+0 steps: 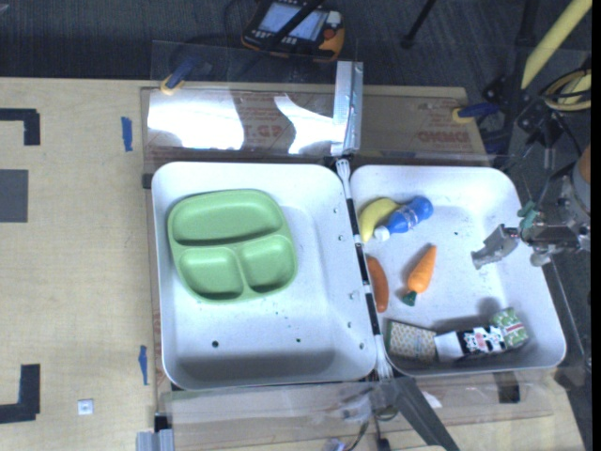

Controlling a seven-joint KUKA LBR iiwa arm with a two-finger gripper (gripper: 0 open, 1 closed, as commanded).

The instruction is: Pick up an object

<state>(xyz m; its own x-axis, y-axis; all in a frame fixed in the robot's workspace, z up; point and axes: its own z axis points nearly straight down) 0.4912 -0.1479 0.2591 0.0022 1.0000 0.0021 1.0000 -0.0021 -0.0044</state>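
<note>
Nearby, a tapered orange carrot [423, 269] with green stem lies tilted.

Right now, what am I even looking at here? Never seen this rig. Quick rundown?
One fixed camera looks down at a slant on a bench with two shallow white bins. The left bin holds a green divided tray. The right bin holds a banana, a blue bottle, a carrot, an orange-red sausage-like item by the divider, and a carton with a cow pattern lying on its side. The robot arm reaches in from the right; its gripper sits over the right bin's bare area, with nothing visibly held.
</note>
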